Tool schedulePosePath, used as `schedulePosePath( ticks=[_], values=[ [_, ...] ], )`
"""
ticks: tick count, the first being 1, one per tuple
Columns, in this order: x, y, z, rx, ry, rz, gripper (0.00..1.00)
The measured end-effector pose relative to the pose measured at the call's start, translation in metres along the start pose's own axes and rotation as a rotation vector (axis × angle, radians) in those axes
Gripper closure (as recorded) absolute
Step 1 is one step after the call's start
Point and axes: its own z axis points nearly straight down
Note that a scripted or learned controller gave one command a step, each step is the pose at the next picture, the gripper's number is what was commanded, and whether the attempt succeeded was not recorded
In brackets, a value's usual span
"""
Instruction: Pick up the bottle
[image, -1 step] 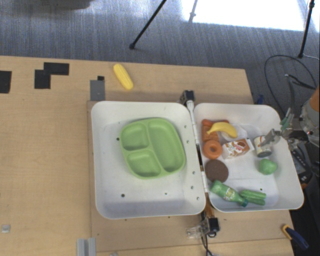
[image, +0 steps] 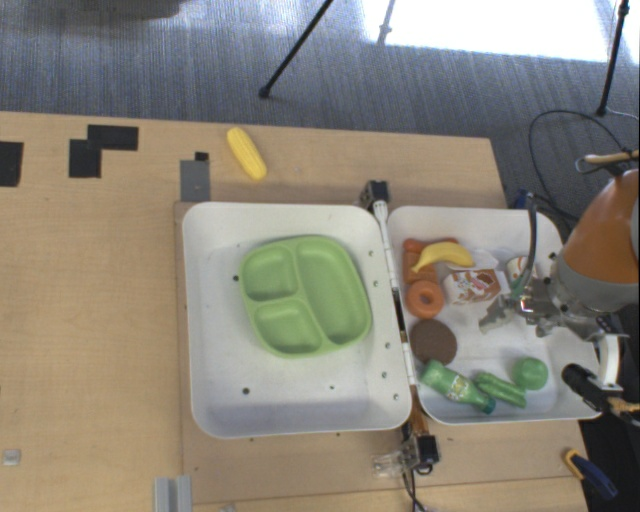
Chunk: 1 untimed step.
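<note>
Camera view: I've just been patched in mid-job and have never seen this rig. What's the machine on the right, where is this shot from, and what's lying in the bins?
One fixed camera looks down at a slant on a bench with two white bins. The grey and orange shape is a robot arm; its gripper hangs over the right bin. That bin holds a green bottle near its front edge, a banana, an orange ring, a brown disc and other small toys. The left bin holds a green divided plate. A yellow corn cob lies on the bench.
</note>
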Motion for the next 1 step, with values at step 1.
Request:
schedulePosePath(
  ticks=[1],
  values=[
    [0.0175, -0.0336, 0.031, -0.014, -0.007, -0.466, 0.0]
  ],
)
